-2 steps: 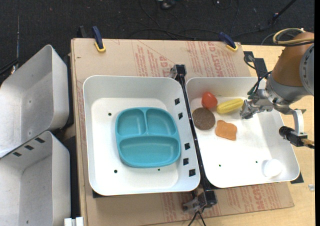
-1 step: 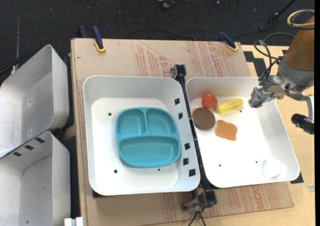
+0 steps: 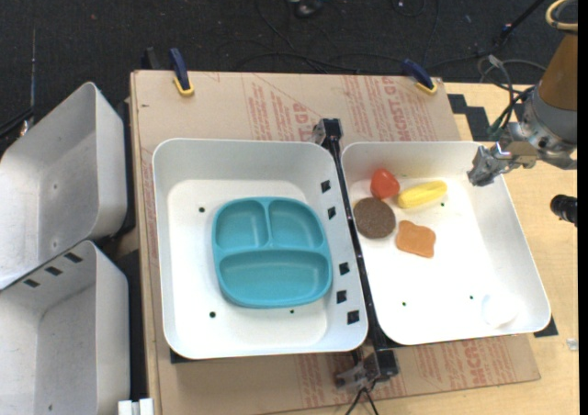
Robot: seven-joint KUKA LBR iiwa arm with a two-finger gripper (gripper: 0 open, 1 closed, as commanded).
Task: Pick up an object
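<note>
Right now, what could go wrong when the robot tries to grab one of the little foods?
1. The red piece, yellow piece, brown disc and orange piece lie bunched together in the right bin, so reaching for one may shove another.
2. The end effector sits over the bin's right rim and could bump it going down.
3. The disc looks flat and might slip.

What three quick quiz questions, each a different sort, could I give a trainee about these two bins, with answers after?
1. True or false: the teal divided tray lies in the left bin.
2. How many food pieces lie in the right bin?
3. Which piece lies nearest the end effector: A the brown disc, B the yellow piece, C the orange piece?

Key: 1 true. 2 four, counting the red piece. 3 B.
</note>
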